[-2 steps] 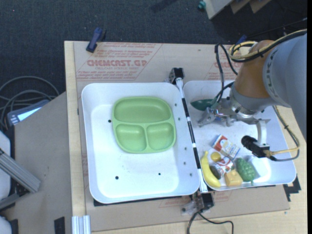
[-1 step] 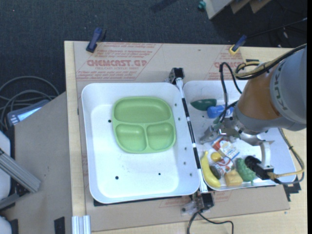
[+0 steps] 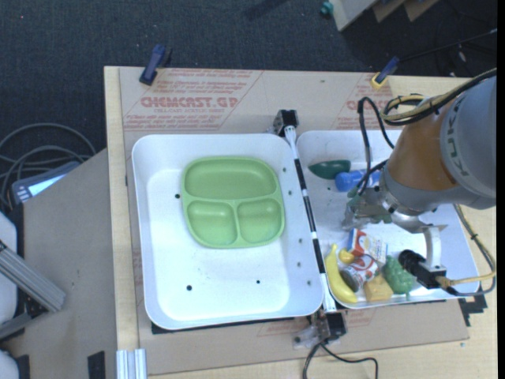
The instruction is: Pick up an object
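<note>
This looks like a robot lab. A big grey and orange robot arm point(image 3: 442, 160) reaches over a bench point(image 3: 237, 105) topped with brown board that has red printed words. Two white bins point(image 3: 158, 235) sit side by side, held by black clips. Blue clamps point(image 3: 154, 63) grip the board's edge. Loose cables point(image 3: 31, 152) curl on the dark carpet floor.

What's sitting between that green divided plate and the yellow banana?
In the camera view, the two bins' adjoining white rims run between the green divided plate and the banana, beside bare floor of the left bin.
</note>
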You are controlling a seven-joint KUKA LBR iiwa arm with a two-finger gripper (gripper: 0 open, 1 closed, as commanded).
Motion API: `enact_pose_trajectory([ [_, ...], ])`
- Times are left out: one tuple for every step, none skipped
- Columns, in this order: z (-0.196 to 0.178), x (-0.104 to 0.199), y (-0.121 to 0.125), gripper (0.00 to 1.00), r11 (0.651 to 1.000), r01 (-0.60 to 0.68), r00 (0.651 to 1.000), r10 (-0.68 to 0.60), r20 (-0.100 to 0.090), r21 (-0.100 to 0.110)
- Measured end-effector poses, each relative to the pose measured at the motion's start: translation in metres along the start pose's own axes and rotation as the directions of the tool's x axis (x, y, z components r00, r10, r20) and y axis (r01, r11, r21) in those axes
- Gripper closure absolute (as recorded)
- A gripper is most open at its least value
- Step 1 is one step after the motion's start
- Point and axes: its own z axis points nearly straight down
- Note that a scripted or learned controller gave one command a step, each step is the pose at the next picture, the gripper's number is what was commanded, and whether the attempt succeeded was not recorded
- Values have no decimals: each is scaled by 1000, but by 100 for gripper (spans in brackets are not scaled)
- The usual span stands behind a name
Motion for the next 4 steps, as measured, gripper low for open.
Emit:
enact_pose_trajectory([
  [9, -31, 56, 100, 1000, 1, 1000, -1, 1, 0],
  [9, -31, 56, 0, 1000, 1, 1000, -1, 0, 0],
  [10, -9, 128, 0, 1000, 3, 1000, -3, -2, 17],
  [11, -2, 127, 0, 1000, 0, 1000, 0, 1, 15],
])
